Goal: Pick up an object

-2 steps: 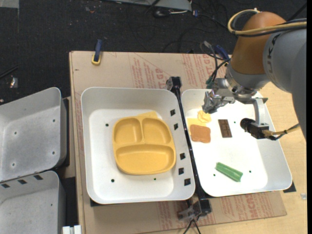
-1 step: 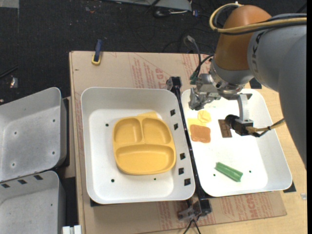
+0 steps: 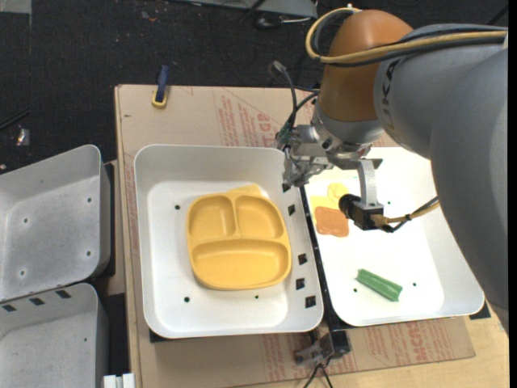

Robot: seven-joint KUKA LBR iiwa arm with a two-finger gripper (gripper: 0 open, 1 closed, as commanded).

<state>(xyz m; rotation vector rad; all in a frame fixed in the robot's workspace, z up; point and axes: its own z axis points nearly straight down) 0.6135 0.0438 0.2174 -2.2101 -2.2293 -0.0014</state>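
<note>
Likely target: an orange slab (image 3: 332,221), flat, matte and round-cornered, judged the nearest candidate.
Position: laid on the floor of the right bin (image 3: 420,297) near its left wall, just beside a yellow piece (image 3: 335,191) on the far side.
Other things: a green stick (image 3: 380,284) towards the near wall; a yellow divided plate (image 3: 239,242) centred in the left bin (image 3: 153,217).
End effector (image 3: 305,168): poised over the walls between the bins; its opening cannot be told, and nothing is seen held.
Risk: the bin wall could be struck on a straight descent; so thin a slab could be pushed along rather than lifted.
</note>
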